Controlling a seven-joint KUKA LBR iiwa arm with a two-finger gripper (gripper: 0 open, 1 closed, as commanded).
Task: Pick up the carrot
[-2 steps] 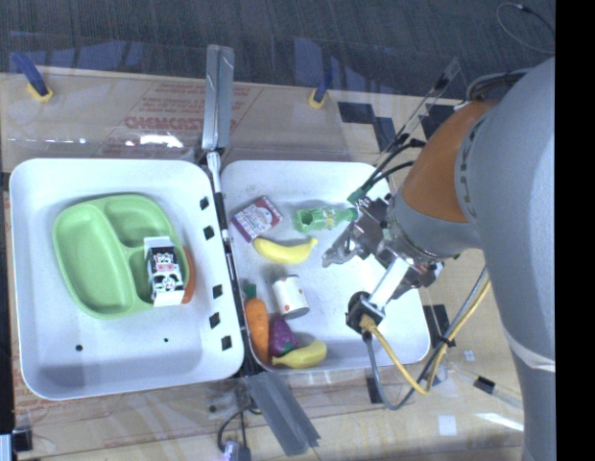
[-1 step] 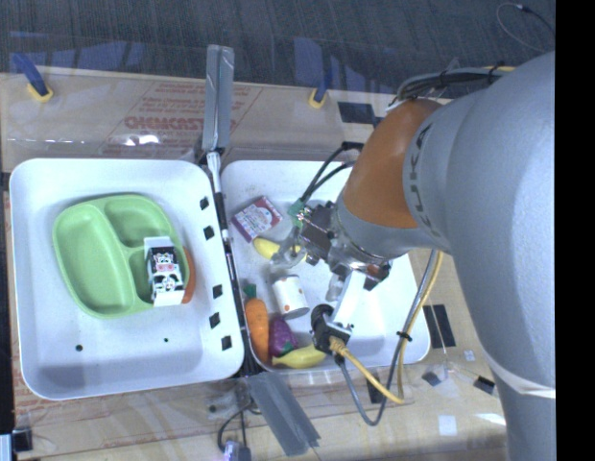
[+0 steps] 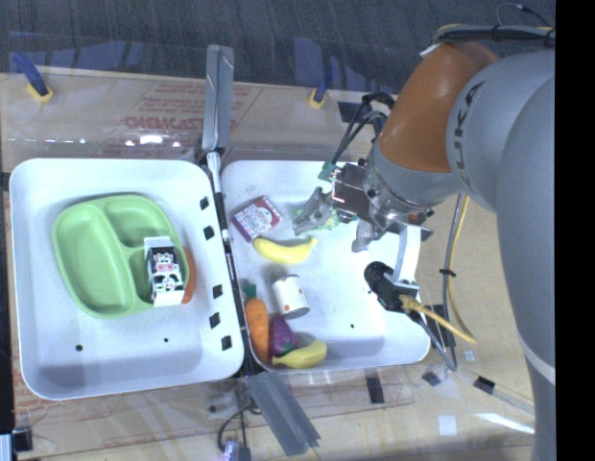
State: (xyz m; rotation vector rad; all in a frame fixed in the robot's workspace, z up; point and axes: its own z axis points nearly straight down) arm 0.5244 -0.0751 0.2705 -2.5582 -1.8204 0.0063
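Observation:
The carrot (image 3: 257, 324) is orange and lies lengthwise against the left wall of the right bin (image 3: 393, 339), near its front corner. It touches a purple item (image 3: 281, 337) on its right. My gripper (image 3: 315, 210) hangs over the back middle of the right bin, just above and right of a yellow banana (image 3: 285, 249). It is well away from the carrot, up and to the right of it. The grey arm with its orange band (image 3: 437, 113) covers the bin's back right part.
A red packet (image 3: 256, 218), a small can (image 3: 290, 296) and a yellow piece (image 3: 303, 355) also lie in the right bin. The left bin (image 3: 48, 353) holds a green divided plate (image 3: 96, 248) with a small carton (image 3: 164, 270). A divider wall (image 3: 221, 257) separates the bins.

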